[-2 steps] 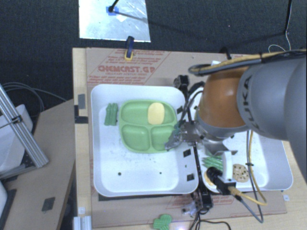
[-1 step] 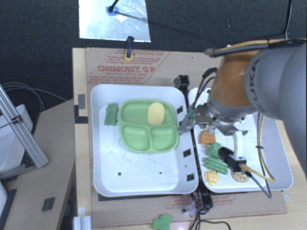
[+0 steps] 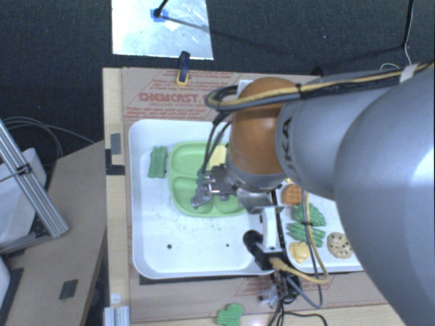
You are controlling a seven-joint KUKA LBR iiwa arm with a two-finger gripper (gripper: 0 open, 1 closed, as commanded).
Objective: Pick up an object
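Objects for picking lay in two white bins on the tabletop, and none had been lifted as far as the view showed. The grey arm (image 3: 353, 175) filled the right side, its orange band (image 3: 262, 131) hanging over the left bin (image 3: 146, 250). Below the band, the gripper (image 3: 204, 194) sat low over a green sectioned plate (image 3: 187, 172) at the far side of that bin. I could not tell whether its fingers were open or closed, nor whether they touched the plate, so the grasp seemed yet to be done. A green ridged piece (image 3: 158, 161) lay left of the plate. In the right bin (image 3: 343, 267), largely covered by the arm, were a green leafy item (image 3: 307, 226), a speckled cookie (image 3: 338, 244) and a yellow piece (image 3: 299, 251). Another green item (image 3: 231, 314) lay on the tabletop nearest the viewer, outside the bins.
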